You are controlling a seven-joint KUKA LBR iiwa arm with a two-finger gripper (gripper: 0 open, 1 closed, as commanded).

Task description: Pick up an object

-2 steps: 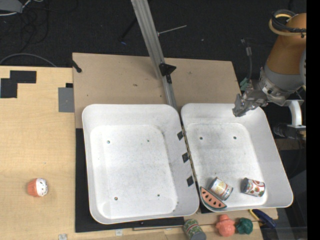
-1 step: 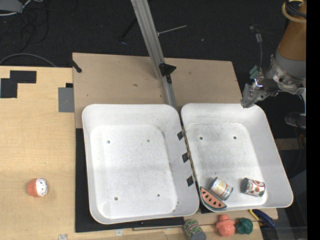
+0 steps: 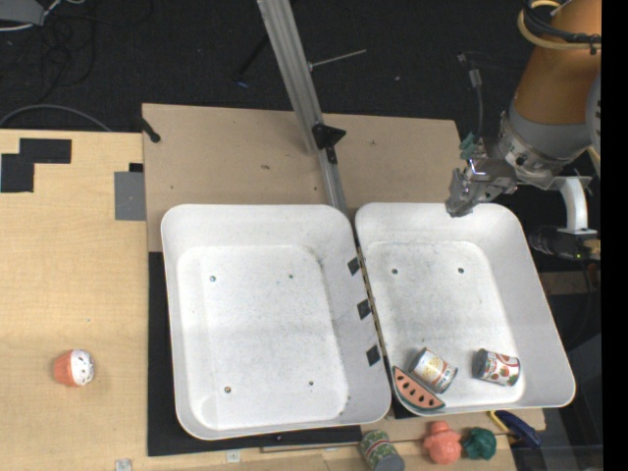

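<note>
In the right bin (image 3: 461, 292), near its front edge, lie a small silver can (image 3: 433, 369), a red-and-white can on its side (image 3: 497, 367) and a watermelon-slice toy (image 3: 417, 392) at the front left corner. My gripper (image 3: 460, 202) hangs over the back edge of the right bin, far from those objects, and nothing shows between its fingers. I cannot make out how the fingers stand.
The left bin (image 3: 257, 322) sits beside the right one. A slanted metal rail (image 3: 299, 77) rises behind the bins. In front of the bins lie a small can (image 3: 377, 448), a pink toy (image 3: 442, 443) and a green toy (image 3: 479, 444). An orange-and-white ball (image 3: 74, 368) rests on the bench at left.
</note>
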